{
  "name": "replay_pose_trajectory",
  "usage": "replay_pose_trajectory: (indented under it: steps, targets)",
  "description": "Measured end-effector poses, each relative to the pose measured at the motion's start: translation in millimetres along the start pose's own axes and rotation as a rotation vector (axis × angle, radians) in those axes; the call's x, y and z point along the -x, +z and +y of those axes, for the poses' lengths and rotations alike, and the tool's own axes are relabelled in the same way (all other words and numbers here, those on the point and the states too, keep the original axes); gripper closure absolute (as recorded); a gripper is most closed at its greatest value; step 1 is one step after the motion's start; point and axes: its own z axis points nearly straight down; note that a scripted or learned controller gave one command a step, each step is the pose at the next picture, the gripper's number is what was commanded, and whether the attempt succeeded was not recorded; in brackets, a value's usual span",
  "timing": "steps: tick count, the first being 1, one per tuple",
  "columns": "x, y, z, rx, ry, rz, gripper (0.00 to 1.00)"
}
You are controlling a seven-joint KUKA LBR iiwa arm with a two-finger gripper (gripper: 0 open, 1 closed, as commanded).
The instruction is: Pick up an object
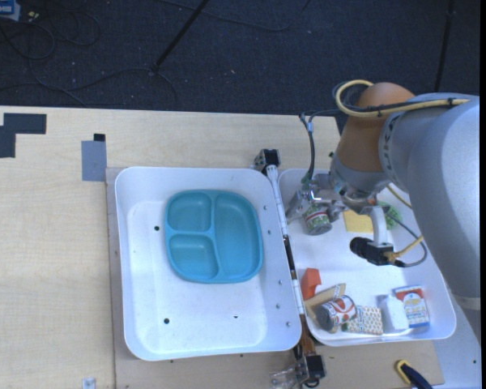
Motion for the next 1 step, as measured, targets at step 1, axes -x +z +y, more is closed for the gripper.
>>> replay_pose_trajectory:
  steps: [1]
  targets:
    - [-0.5,-8.2,0.2,-0.004,-0.003,0.002,1.00]
